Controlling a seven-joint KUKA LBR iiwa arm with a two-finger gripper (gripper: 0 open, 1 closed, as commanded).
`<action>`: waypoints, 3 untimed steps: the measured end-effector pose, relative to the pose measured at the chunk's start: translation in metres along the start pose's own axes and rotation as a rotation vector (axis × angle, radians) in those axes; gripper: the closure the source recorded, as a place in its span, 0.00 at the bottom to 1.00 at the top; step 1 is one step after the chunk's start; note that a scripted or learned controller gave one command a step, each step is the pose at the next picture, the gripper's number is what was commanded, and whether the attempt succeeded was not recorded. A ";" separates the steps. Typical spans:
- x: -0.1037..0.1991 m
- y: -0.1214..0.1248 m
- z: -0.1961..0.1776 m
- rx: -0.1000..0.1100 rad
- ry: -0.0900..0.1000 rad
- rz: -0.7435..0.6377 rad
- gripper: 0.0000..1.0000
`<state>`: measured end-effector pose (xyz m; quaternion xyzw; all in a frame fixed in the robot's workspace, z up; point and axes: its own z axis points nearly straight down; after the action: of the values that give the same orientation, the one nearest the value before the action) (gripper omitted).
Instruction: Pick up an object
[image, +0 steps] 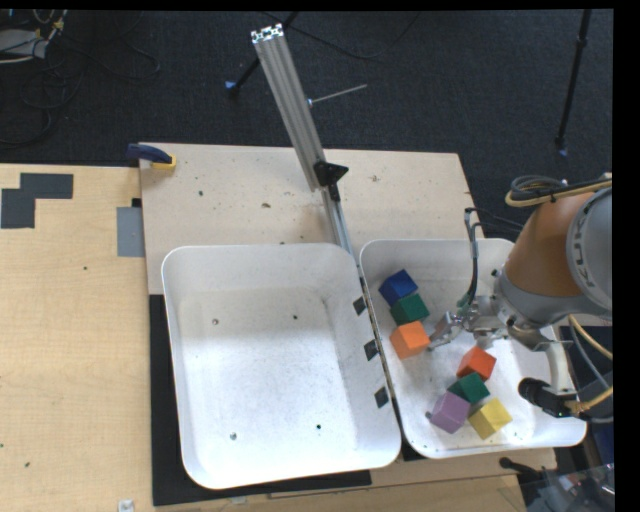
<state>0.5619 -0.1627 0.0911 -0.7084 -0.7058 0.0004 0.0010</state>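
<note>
Tool (440, 334): low in right bin (440, 262), fingers slightly apart, nothing between them.
Orange cube (409, 340): right bin floor, just left of tool, touching green cube (409, 310).
Blue cube (398, 285): behind green.

Bins (190, 290) smooth white plastic, seemingly; bench (70, 330) matt wood.

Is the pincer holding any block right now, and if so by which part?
Cannot be told. The pincer sits low in the right bin, its tip right beside the orange block, but no block is visibly between its tips.
</note>
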 end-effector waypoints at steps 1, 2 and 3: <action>-0.001 0.000 -0.011 0.001 0.001 0.006 1.00; 0.005 0.007 -0.069 -0.005 -0.001 -0.005 1.00; 0.012 0.014 -0.120 -0.005 -0.001 -0.006 1.00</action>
<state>0.5764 -0.1508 0.2106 -0.7062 -0.7080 -0.0010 -0.0014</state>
